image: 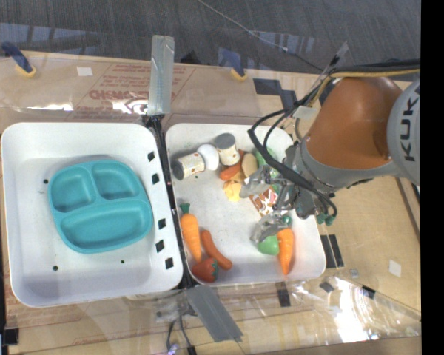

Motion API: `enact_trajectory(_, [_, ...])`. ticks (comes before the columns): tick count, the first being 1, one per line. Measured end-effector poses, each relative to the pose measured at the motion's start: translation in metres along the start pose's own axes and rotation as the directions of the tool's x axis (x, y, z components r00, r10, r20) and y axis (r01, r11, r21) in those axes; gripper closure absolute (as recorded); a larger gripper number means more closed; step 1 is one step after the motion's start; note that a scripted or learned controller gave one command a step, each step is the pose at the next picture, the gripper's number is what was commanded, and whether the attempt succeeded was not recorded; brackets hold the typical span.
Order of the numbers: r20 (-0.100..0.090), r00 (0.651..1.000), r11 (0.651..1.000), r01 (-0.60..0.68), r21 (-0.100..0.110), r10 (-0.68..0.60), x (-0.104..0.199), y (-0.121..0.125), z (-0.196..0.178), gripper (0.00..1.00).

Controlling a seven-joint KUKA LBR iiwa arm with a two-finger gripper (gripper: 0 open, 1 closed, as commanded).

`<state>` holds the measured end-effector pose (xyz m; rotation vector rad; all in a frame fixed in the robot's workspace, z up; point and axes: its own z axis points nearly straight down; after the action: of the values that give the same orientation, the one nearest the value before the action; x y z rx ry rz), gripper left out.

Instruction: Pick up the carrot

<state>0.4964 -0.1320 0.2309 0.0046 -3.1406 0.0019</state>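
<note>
A left bin (15, 198) is sitting just left of the right bin (229, 224), the two walls touching, and a teal divided plate (100, 204) is lying in it, well apart from the right bin's contents. Inside the right bin, one carrot (190, 235) is lying along the left wall, its green top pointing toward the far wall, with a red sausage-shaped toy (216, 252) resting just beside it. Small cans and a white ball (207, 154) are crowding the right bin's far wall, an orange toy (231, 173) and a yellow one (233, 191) sitting just below them. A second carrot (286, 248) is lying near the right bin's near right corner, touching a green toy (268, 246). The gripper (274, 217) is hanging over the right bin's right half, just above that second carrot – whether it is spread or pinching anything cannot be told. The grey arm (348, 132) is reaching in over the right bin's right wall
</note>
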Motion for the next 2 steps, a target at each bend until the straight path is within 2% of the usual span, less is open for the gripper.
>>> enact_trajectory(1, [0.002, 1.000, 1.000, 0.027, 0.000, -0.027, -0.011, -0.074, 0.136, 0.00])
enact_trajectory(2, [0.006, 0.999, 0.999, 0.038, 0.000, -0.038, -0.013, -0.071, 0.125, 1.00])
